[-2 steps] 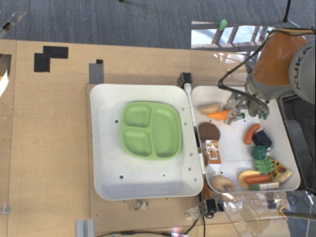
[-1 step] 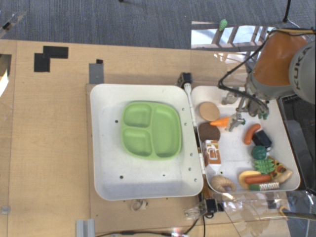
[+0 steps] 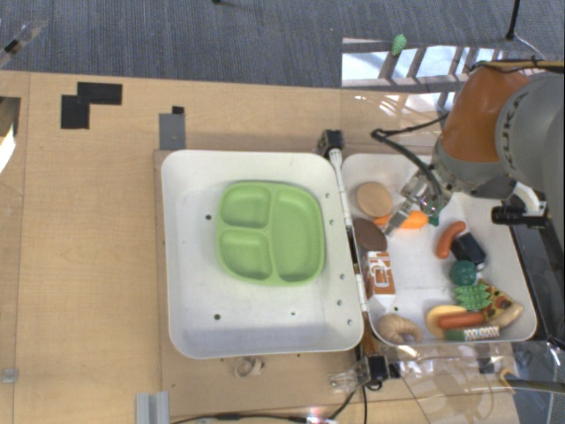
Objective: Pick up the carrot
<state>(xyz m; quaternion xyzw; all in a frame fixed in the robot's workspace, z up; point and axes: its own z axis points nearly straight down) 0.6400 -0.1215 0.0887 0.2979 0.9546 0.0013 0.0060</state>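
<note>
The gripper [image 3: 415, 203] sits low in the right bin [image 3: 521, 263], near its upper left part, with the grey arm [image 3: 516, 144] and its orange band [image 3: 477, 113] crossing in from the right and covering the bin's upper right corner. Whether it is clamped, apart or together cannot be made out; its metal parts blur into one another.

The carrot [image 3: 411, 222] lies just below the gripper tip, a small orange piece touching or nearly touching it; its upper end is hidden, so a grip on it cannot be confirmed.

Just left of it are a round tan disc [image 3: 374, 199] and a dark brown piece [image 3: 368, 234], with an orange-and-white packet [image 3: 380, 273] below. To the right lie a red sausage [image 3: 449, 238], a dark block [image 3: 469, 248] and a green broccoli-like piece [image 3: 464, 273]. Along the bin's lower edge sit a tan shell-like item [image 3: 397, 329], a hot dog [image 3: 455, 319] and a pizza slice [image 3: 494, 306], crowded and hard to separate.

The left bin [image 3: 190, 325] holds a green divided plate [image 3: 269, 232].
</note>
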